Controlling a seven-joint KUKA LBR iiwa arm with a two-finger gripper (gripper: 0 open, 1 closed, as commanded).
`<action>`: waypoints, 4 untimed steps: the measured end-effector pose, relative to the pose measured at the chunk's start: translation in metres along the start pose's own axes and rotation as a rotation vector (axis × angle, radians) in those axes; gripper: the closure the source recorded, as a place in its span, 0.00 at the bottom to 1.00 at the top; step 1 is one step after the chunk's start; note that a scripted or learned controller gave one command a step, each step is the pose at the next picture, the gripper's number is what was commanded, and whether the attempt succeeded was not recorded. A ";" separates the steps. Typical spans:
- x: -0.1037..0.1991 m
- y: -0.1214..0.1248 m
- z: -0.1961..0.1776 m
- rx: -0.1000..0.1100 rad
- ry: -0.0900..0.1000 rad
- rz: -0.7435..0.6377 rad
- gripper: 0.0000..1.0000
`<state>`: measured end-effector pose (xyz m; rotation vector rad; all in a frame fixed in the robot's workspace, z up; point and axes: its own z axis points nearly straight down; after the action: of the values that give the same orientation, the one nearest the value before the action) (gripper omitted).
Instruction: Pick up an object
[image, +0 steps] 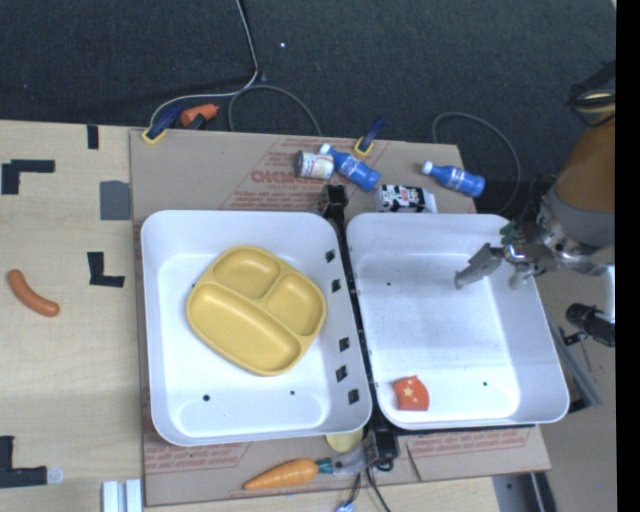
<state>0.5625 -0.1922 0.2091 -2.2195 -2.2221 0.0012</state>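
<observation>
- I saw one small red-orange object (411, 394) lying in the right bin (520, 330), near that bin's front edge and a little left of its middle. It looked blocky, with a paler orange patch on its face; I could not tell what it was.
- My gripper (497, 265) hung over the right bin's back right corner, reaching in from the right. Its two grey fingers (476, 268) stood spread apart with nothing between them, well apart from the red-orange object.
- The arm (590, 180) behind it was grey with an orange band above the wrist.
- I counted two shallow white bins side by side. The left bin (165, 330) held one yellow plate (257, 308) with three compartments, lying in the bin's middle.
- Both bins sat on a sheet of brown cardboard (200, 170) with red printing; the lettering was too small and blurred for me to read.
- Along the cardboard's back edge I counted two blue bottles with white caps, one (358, 171) near the middle and one (455, 179) towards the right, one small white jar (315, 164) lying on its side, and one black-and-white packet (405, 199) whose label I could not read.
- One toy carrot (283, 475) lay at the cardboard's front edge.
- One toy sausage (33, 293) lay on the bench (60, 400) near its left edge.
- One yellow and orange clamp (180, 120) gripped the cardboard's back left corner.
</observation>
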 end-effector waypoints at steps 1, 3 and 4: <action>0.061 -0.024 0.099 0.012 0.006 -0.003 0.00; 0.023 0.030 0.122 -0.009 -0.006 -0.003 0.00; 0.089 0.109 0.124 -0.006 0.000 -0.008 0.00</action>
<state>0.6712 -0.1034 0.0853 -2.2138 -2.2338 -0.0058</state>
